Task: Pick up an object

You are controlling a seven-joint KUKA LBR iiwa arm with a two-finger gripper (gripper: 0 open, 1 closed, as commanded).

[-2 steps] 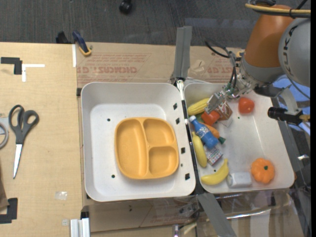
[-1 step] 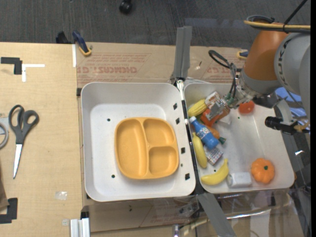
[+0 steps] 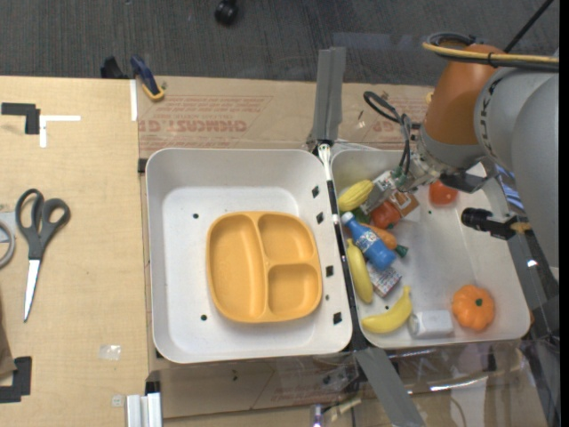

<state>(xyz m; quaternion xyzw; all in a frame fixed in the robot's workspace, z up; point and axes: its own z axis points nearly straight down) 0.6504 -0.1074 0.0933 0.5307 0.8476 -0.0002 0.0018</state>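
Observation:
My gripper (image 3: 402, 183) reaches down into the far part of the right bin (image 3: 507, 274), over a heap of small objects. Right under it lie a silvery packet (image 3: 386, 185) and a red-orange item (image 3: 391, 212). A yellow lemon-like piece (image 3: 355, 194) sits to their left against the bin wall. A blue bottle (image 3: 371, 243) lies just in front of the heap. A small red ball (image 3: 442, 194) rests to the right of the gripper. Nothing is visibly lifted.
The left bin (image 3: 169, 265) holds a yellow divided plate (image 3: 264, 266). The right bin's front has two bananas (image 3: 389, 314) (image 3: 359, 274), a white block (image 3: 433, 324) and an orange pumpkin (image 3: 473, 308). Scissors (image 3: 37, 238) lie on the bench at the left.

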